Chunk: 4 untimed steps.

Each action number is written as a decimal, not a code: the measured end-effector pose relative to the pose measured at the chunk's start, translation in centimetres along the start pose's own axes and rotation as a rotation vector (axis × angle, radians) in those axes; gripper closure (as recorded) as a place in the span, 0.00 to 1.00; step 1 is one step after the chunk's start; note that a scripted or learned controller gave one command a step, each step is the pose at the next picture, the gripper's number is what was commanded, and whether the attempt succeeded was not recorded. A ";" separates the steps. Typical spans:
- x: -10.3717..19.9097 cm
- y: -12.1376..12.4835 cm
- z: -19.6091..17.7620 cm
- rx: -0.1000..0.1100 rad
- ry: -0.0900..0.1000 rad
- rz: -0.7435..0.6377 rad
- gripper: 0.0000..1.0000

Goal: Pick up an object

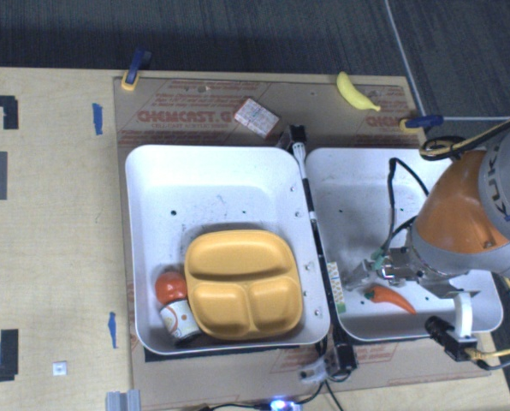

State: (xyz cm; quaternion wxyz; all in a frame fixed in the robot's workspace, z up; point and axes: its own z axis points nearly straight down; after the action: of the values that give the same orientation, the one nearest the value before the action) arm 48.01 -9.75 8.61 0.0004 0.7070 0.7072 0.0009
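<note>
An orange carrot-shaped toy (391,298) lies in the right bin (349,187) near its front wall. My gripper (368,274) is low in that bin, just left of and above the carrot, close to it or touching it. The wrist and its orange band (462,212) cover the bin's right part. In the left bin (152,187) sit a yellow divided tray (241,281), a red ball-like toy (170,286) and a small white and orange cup (180,318) at the tray's left side.
A yellow banana (356,92) and a small patterned box (255,116) lie on the cardboard behind the bins. Blue clamps (136,67) hold the cardboard's corners. Black cables (400,187) hang over the right bin.
</note>
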 end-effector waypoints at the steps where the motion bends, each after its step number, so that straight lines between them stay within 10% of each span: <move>1: 0.0 0.1 -1.0 -0.005 -0.001 0.000 1.00; 2: 0.0 0.1 -1.0 -0.004 -0.001 0.000 0.00; 3: 0.2 0.0 0.0 0.000 0.000 0.001 0.00; 4: 0.3 0.2 -1.0 -0.005 0.000 0.000 1.00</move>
State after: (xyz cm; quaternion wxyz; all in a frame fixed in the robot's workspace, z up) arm 48.16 -9.45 9.62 0.0021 0.7071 0.7071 0.0024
